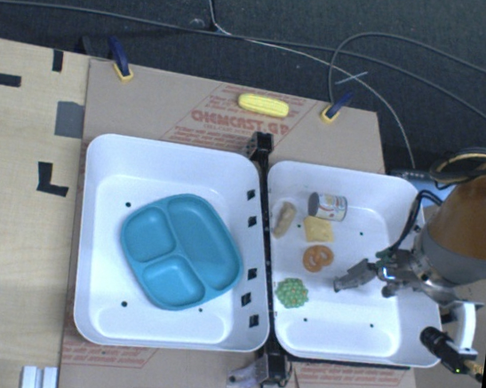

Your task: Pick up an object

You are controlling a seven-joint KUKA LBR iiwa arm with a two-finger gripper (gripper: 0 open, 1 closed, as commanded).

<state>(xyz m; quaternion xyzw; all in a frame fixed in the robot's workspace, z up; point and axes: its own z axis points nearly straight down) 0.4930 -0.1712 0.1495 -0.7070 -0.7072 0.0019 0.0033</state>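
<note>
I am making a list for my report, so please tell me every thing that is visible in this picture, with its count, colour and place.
Bins: two, white, side by side on the cardboard.
Plate: one, blue, three compartments, in the left bin.
Can: one, silver with a label, lying near the back of the right bin.
Beige piece: one, right bin, by the divider.
Yellow block: one, right bin, below the can.
Round orange item: one, right bin, centre.
Green ball: one, right bin, front left.
Yellow item: one, on the cardboard behind the bins.
Clamps: two, blue and yellow, at the cardboard's back edge.
Gripper: one, dark, over the right bin, nothing seen between its fingers.
</note>
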